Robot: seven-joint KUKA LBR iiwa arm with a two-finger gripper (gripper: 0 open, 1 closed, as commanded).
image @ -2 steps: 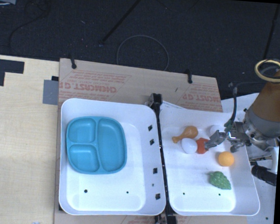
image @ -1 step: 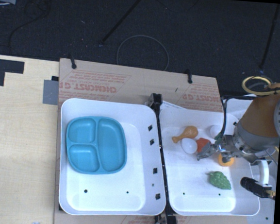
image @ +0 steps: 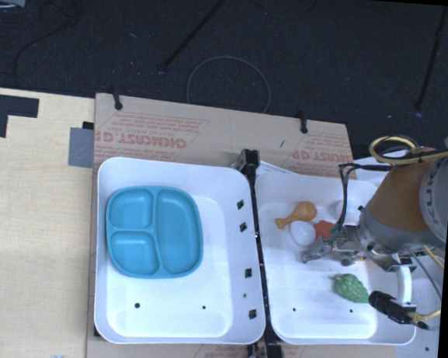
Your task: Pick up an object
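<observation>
Two shallow white bins sit side by side on brown printed cardboard over a pale wood bench, dark carpet with loose cables behind. The left bin (image: 219, 322) holds a blue divided plate (image: 155, 231). My claw (image: 328, 250) hangs low in the right bin (image: 305, 322), beside a white egg (image: 302, 233), orange drumstick (image: 299, 214), and green lump (image: 352, 288); its grip state I cannot tell.

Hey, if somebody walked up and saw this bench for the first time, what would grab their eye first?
Probably the bright blue divided plate, alone in the left bin. Next, the cluster in the right bin: an orange-tan drumstick-shaped toy, a white egg touching a small red piece, and a green leafy toy lower down. The arm's tool sits low beside the egg.
</observation>
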